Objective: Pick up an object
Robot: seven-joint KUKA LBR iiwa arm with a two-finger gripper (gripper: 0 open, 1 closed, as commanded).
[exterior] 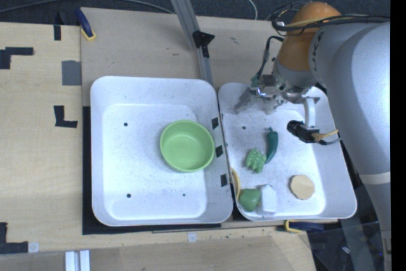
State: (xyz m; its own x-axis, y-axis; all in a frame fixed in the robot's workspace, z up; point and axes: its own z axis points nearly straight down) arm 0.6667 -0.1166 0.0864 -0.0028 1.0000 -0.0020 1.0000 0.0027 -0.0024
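My gripper (258,103) hangs over the far end of the right bin (336,165), its fingers spread and nothing between them. Below it on the bin floor lie a dark green pepper (271,143) and a light green knobbly piece (255,160). A tan round disc (302,186) rests at the near right. In the near left corner, a green rounded item (250,198) sits beside a small white block (267,198). None of these touches the gripper.
A light green bowl (187,146) stands in the left bin (111,136). A grey pole (184,6) slants down to the gap between the bins. The arm's bulky grey body (365,92) covers the right bin's right side. A thin yellow item (235,181) lies along the dividing wall.
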